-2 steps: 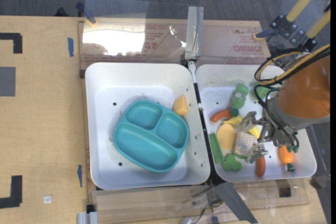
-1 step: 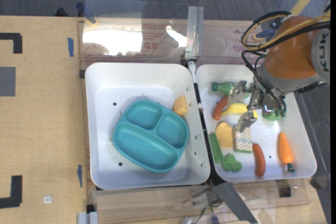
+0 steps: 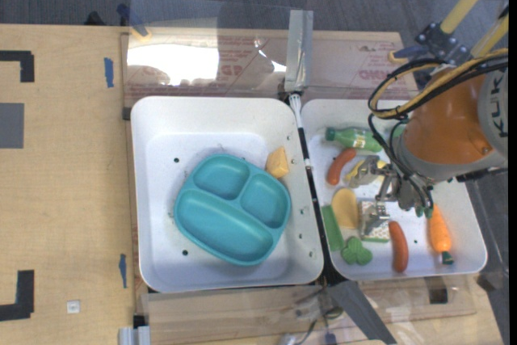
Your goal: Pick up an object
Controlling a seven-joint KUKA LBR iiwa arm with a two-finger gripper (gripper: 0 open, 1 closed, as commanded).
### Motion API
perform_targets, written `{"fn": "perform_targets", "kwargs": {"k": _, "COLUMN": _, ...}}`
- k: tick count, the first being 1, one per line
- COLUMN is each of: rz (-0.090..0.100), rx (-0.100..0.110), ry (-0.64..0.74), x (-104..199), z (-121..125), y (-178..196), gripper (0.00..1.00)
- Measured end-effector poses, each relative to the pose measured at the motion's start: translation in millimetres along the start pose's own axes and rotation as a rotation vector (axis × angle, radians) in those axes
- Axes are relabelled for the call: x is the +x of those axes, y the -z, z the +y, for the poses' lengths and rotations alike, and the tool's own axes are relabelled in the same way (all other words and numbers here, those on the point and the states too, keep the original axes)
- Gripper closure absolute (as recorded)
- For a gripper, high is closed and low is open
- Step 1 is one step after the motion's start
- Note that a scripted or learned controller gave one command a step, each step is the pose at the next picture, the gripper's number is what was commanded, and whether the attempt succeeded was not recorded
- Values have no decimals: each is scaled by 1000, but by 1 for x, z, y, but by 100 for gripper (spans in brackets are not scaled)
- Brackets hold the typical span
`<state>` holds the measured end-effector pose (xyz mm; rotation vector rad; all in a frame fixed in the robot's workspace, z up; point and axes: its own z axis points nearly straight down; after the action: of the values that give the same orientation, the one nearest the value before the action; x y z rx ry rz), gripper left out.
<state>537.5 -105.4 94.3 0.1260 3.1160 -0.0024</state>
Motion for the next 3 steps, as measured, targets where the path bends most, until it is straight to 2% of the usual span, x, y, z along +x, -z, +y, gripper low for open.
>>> {"fn": "perform_targets", "kwargs": {"k": 1, "rz": 3, "rx": -1, "ry": -41, "x": -49, "z": -14, "y": 0, "gripper": 0}}
{"fn": "perform_targets", "kwargs": {"k": 2, "rz": 0, "rx": 0, "ry": -71, "x": -14, "z": -43, "y": 0, "gripper": 0}}
{"fn": "perform_targets", "kwargs": {"k": 3, "rz": 9, "rx": -2, "ry": 238, "x": -95, "z": -34, "y": 7, "gripper": 0}}
